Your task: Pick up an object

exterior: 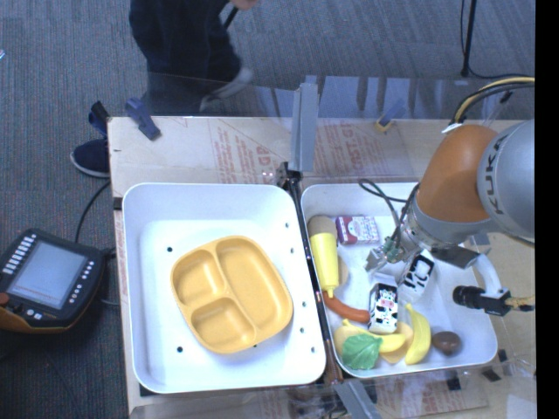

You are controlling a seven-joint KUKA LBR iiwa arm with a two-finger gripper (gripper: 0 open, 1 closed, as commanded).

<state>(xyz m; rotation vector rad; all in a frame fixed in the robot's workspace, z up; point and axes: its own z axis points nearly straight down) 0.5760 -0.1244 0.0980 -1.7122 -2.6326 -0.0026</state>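
Overhead, my pincer (395, 269) hung above the cow-print carton (383, 308) in the crowded right bin (483, 321); grip unreadable. Risk: banana (419, 334) and carrot (348, 308) crowded close, could snag.

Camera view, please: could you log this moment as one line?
arm over right bin | gripper above toys, near carton | grasp unclear | yellow tray in left bin

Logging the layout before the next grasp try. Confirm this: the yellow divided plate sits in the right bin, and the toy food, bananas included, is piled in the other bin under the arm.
Wrong in one respect: the camera view shows the yellow divided plate in the left bin, not the right. The rest holds: the toy food, including the bananas, lies in the other bin, under the arm.
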